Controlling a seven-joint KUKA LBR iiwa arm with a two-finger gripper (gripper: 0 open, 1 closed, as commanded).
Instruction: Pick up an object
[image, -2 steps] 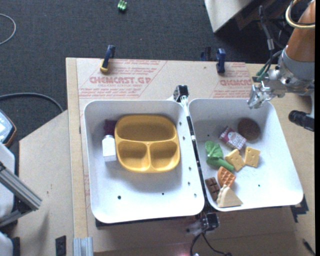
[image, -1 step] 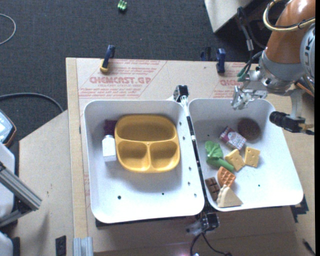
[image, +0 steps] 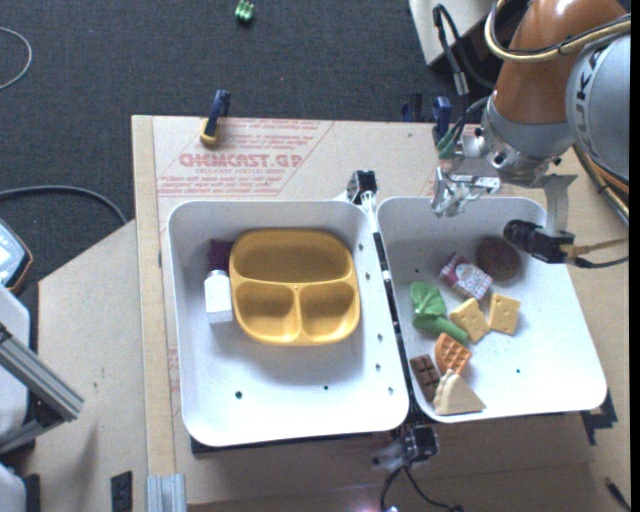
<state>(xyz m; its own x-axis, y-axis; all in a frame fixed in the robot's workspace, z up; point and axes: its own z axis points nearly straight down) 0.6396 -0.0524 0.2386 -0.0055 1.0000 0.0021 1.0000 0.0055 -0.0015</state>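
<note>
Two white bins (image: 190, 300) on printed board (image: 250, 150); dark carpet (image: 100, 60) around; claw (image: 452, 200) state unclear.

Two shallow white bins side by side on the worktop (image: 250, 150).

In the left white bin (image: 190, 380): a yellow three-compartment plastic tray (image: 294, 285) near the middle, with a small white bottle (image: 218, 296) just beside its left edge and a dark purple item (image: 219, 252) behind that bottle. In the right white bin (image: 560, 370): a round dark brown disc (image: 498, 259) toward the back, a red-and-white wrapped packet (image: 466, 275) to its left; in front of these, a green leafy toy (image: 430, 306), then two yellow cracker squares (image: 487, 318) to its right. Nearest the front edge, an orange waffle piece (image: 452, 354), a brown chocolate block (image: 425, 373) to its left, a pale wedge (image: 457, 396) before both. Above the right bin's back wall, the gripper (image: 452, 200).
</note>
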